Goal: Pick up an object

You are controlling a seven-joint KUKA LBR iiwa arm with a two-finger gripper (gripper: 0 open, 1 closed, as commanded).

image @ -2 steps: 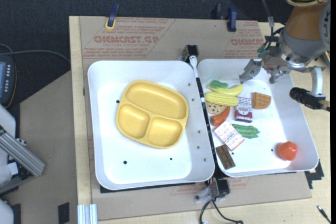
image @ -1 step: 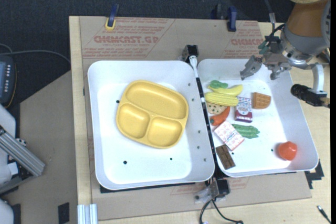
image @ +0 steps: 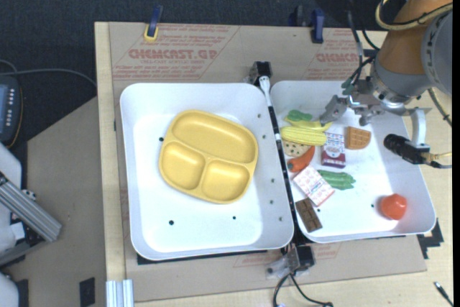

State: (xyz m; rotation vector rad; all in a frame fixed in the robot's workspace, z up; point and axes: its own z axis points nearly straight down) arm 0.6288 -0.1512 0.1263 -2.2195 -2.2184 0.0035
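The right-hand shallow white plastic bin [image: 413, 187] holds a cluster of small toy food items, mostly along its left half. At the cluster's twelve o'clock lies a small green leafy piece [image: 299, 116]; just below it a yellow ribbed corn cob [image: 303, 134] lies crosswise, touching a round tan cookie-like disc [image: 291, 149] at its seven o'clock. A smooth orange carrot-shaped piece [image: 301, 158] sits beneath the corn. At the cob's three o'clock stands a small red-and-white printed packet [image: 333, 149], and just beside that, at its two o'clock, a brown gridded waffle piece [image: 357, 137]. Below the packet lies a green pod-shaped item [image: 337, 180], touching a flat white card with red print [image: 313, 186] at its nine o'clock. A dark brown segmented chocolate bar [image: 308, 215] lies at the card's six o'clock, near the bin's front rim. A glossy red-orange tomato-like ball [image: 393, 206] rests well apart, at the bin's five o'clock.

The two-finger gripper [image: 352, 107] hangs over the bin's upper middle, above the waffle and packet. Its metal fingers appear spread, nothing between them. The grey arm with its orange band [image: 420, 7] enters from two o'clock.

The left-hand white bin [image: 140, 154] carries a smooth yellow plastic divided plate [image: 208, 156] with three compartments, lying flat near its centre. Both bins rest on a tan board with red lettering [image: 172, 50].
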